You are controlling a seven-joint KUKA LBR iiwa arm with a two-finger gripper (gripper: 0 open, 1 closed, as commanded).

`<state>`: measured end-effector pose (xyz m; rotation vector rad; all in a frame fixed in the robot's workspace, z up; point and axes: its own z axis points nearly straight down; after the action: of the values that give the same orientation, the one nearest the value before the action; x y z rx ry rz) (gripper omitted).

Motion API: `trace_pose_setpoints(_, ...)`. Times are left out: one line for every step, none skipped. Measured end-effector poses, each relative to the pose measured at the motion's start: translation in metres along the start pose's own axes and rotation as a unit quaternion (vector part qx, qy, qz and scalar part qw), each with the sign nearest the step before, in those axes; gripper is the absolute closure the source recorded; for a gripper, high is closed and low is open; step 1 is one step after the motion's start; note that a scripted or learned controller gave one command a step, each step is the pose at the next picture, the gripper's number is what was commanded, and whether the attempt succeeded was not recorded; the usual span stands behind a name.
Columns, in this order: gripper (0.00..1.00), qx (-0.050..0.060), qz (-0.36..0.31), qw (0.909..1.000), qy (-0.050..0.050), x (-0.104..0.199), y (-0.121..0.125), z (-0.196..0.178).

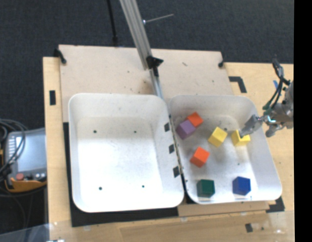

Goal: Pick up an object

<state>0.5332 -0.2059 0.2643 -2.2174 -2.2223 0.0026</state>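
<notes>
Approach step, judging by the layout: gripper (254, 126) at right-middle of frame reaches into the right bin (264, 183), one finger touching the rightmost yellow block (240, 137), open-or-closed state unclear, so next likely needs centering over it and closing.

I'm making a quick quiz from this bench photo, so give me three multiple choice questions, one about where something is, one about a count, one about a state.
1. Which bin holds the blocks? A) left B) right C) both
2. How many orange blocks are there? A) one B) two C) three
3. How do the purple block and the nearest orange block stand? A) touching B) far apart C) stacked

Answers: 1 B, every block lies in the right bin. 2 B, one orange block sits near the bin's back, another orange block at mid-bin. 3 A, the purple block rests against the back orange one.
</notes>
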Motion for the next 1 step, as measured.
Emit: trace_pose_setpoints(0.0, -0.002, 0.0, 1.0, 0.0, 0.0003, 0.0009, -0.0025)
